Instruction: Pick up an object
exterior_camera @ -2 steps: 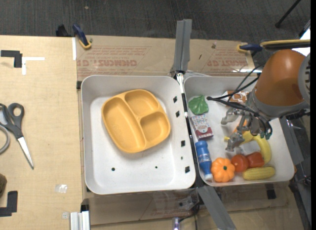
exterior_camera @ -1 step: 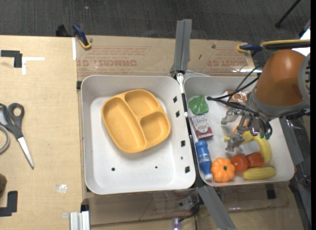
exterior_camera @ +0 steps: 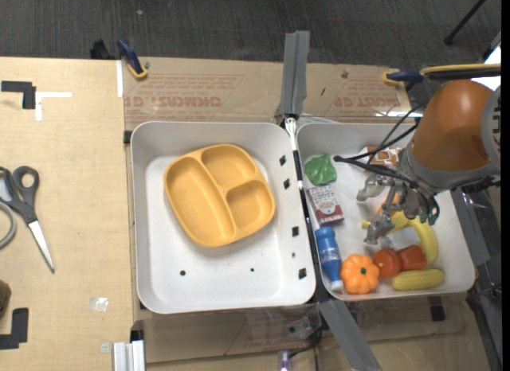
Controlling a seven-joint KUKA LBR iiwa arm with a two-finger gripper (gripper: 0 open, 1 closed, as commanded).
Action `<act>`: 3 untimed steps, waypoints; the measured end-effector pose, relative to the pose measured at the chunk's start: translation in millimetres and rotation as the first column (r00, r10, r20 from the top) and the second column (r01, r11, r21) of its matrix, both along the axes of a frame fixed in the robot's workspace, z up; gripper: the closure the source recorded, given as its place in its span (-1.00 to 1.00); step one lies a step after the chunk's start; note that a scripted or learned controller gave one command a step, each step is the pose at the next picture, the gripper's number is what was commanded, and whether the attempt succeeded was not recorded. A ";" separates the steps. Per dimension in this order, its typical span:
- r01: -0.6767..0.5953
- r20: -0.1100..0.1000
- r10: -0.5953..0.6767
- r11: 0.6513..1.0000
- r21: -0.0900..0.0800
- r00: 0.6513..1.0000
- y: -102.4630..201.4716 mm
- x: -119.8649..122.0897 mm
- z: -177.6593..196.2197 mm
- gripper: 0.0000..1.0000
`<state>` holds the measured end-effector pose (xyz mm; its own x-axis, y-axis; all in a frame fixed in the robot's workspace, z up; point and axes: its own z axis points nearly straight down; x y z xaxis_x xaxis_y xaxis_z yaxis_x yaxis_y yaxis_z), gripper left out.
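Two white bins sit side by side on a tabletop (exterior_camera: 64,282). The left bin (exterior_camera: 151,282) holds a yellow divided plate (exterior_camera: 219,194). The tool (exterior_camera: 382,222) hangs low in the right bin (exterior_camera: 458,226), just above a banana (exterior_camera: 428,240) and tomato (exterior_camera: 387,263); whether it grips anything cannot be told. A small pumpkin (exterior_camera: 359,273) lies near.

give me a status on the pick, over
Gripper low in right bin, over banana. Nothing seen held. Tomato, pumpkin crowd close.
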<state>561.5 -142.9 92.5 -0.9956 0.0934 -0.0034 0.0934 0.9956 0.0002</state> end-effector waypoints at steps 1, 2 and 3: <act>0.000 0.000 0.000 1.000 0.000 1.000 0.0 0.0 0.0 -1.00; -0.244 0.005 0.244 0.970 -0.001 0.970 41.8 64.4 13.2 -1.00; -0.397 0.000 0.397 0.918 -0.002 0.918 2.9 6.5 0.7 -1.00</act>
